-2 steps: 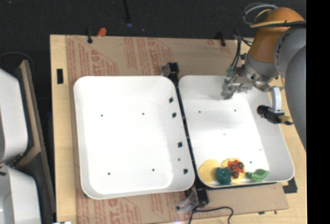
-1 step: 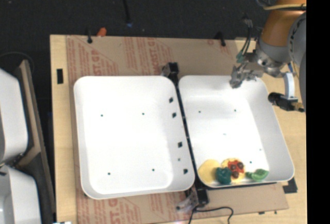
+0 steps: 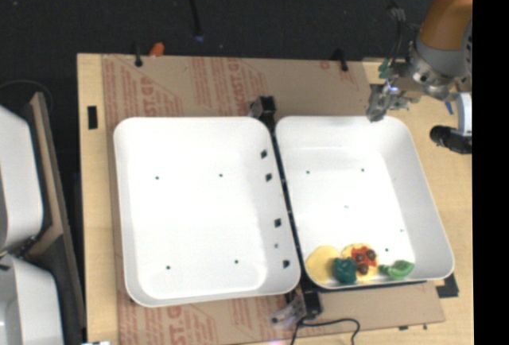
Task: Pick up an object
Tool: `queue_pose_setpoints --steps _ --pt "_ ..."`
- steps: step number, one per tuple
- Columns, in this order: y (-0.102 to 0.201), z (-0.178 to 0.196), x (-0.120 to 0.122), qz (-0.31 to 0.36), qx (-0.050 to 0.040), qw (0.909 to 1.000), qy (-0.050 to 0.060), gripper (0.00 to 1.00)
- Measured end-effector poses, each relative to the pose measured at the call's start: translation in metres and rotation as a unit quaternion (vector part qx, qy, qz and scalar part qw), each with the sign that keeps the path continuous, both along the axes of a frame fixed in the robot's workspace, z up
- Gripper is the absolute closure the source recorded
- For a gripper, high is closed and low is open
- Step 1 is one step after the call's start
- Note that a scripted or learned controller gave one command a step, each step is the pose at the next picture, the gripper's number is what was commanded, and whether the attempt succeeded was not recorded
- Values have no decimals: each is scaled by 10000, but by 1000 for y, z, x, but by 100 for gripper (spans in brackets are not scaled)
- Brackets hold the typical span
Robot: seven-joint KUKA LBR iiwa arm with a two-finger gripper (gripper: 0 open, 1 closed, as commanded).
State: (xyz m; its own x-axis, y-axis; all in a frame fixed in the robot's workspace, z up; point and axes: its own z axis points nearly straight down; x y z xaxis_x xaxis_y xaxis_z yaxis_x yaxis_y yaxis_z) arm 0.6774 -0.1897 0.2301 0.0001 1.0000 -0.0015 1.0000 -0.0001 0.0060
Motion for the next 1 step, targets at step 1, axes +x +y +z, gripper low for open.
queue_pose_setpoints --steps 1 --pt "45 3 -12 13 8 10000 21 100"
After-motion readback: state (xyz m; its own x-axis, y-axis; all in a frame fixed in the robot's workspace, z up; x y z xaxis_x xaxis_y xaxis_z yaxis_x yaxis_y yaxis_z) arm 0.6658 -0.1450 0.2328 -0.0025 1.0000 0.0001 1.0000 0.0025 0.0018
